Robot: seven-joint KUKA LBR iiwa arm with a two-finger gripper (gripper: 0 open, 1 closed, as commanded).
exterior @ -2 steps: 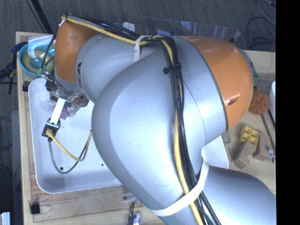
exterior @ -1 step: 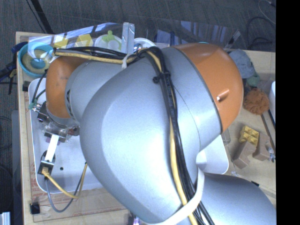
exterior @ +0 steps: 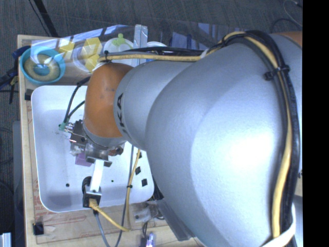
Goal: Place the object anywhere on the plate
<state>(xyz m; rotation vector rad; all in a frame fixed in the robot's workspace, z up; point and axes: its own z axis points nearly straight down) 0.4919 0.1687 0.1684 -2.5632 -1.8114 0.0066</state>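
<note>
The grey arm with its orange band [exterior: 105, 99] covers most of the view and reaches down into the left white bin [exterior: 49, 133]. Its gripper [exterior: 86, 151] hangs low over the middle of that bin, seen from above and mostly hidden by the wrist. A small purple piece [exterior: 81, 160] shows at the gripper's lower left edge; I cannot tell whether it is held or lying on the bin floor. A blue plate [exterior: 40, 66] sits at the top left, beyond the bin's far corner.
Clear plastic pieces with yellow parts [exterior: 90, 53] lie along the top edge beside the blue plate. A white bar with black ends [exterior: 93, 183] and a yellow cable [exterior: 110, 220] hang below the wrist. The arm hides the right bin.
</note>
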